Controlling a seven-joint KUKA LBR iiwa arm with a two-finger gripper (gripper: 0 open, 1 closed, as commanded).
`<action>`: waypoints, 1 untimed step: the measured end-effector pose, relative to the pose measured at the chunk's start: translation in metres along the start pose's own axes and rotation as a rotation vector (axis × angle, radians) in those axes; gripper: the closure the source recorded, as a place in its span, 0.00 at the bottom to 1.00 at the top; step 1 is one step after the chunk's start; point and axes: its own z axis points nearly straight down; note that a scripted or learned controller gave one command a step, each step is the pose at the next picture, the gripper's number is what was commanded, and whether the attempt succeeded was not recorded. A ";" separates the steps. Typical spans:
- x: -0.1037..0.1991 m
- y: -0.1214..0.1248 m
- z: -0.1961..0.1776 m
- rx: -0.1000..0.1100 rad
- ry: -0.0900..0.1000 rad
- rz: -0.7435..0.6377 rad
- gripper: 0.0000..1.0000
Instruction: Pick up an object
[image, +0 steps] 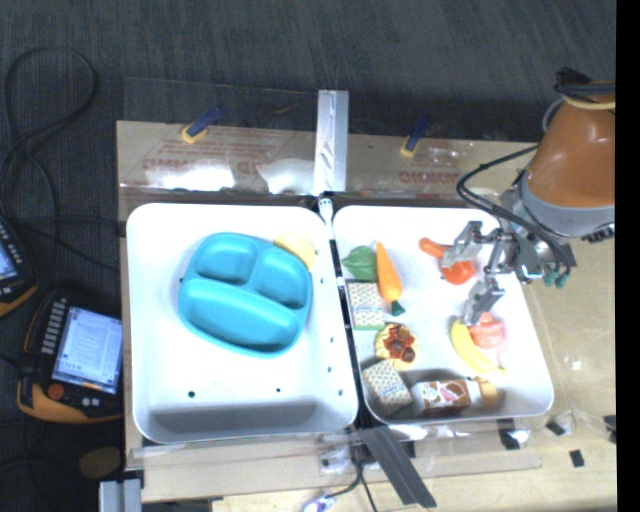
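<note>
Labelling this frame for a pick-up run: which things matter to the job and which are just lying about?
Job: hand; banana, carrot, brown bottle in the right bin.

Lying about: blue divided tray, left bin, handheld pendant.

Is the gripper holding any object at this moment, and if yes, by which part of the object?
It cannot be told. The gripper is low in the right bin, just above a pink-red item beside the banana, but no object is seen between its fingers.

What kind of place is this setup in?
Probably a robotics lab test bench: a robot arm reaching over two white bins, toy food such as a carrot, and a handheld controller beside it.
</note>
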 end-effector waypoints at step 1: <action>-0.019 0.004 0.044 -0.001 0.000 0.119 0.00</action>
